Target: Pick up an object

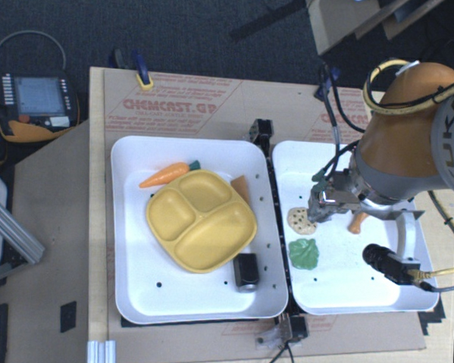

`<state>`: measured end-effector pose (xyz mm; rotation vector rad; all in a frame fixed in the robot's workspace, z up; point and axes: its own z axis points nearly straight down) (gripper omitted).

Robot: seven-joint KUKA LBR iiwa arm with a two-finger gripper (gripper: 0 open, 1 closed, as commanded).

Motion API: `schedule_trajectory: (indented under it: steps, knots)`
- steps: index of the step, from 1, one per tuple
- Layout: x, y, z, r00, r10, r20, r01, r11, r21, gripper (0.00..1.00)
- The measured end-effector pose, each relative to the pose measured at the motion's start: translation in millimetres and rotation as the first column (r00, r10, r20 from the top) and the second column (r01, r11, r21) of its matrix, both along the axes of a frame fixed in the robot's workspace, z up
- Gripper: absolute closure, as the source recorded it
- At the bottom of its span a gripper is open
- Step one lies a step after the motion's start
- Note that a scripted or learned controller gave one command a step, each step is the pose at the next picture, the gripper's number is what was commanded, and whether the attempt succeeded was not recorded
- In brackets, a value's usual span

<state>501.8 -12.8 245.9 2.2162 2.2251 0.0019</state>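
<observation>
In the right bin (342,297) lie a round speckled cookie (302,219), a green leafy piece (304,254) just in front of it, and a small orange stick (355,222). My gripper (322,205) hangs low over this bin, directly right of the cookie and left of the orange stick; the grey and orange arm (400,133) covers the bin's back right. The left bin (125,240) holds a yellow divided plate (200,221), a carrot (165,174) behind it, a black block (246,270) at the plate's front right, and a brown piece (240,187) partly hidden by the plate.
A black cylinder with a yellow cable (389,264) hangs off the arm over the right bin's front right. Black clamps (261,130) sit between the bins at the back and front. Bare white floor shows at the right bin's front.
</observation>
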Motion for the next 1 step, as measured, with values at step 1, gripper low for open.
schedule_trajectory:
  steps: [1]
  knots:
    - [6.0,54.4,-16.9,1.0,0.0,-0.005,0.0,1.0,0.001,1.0]
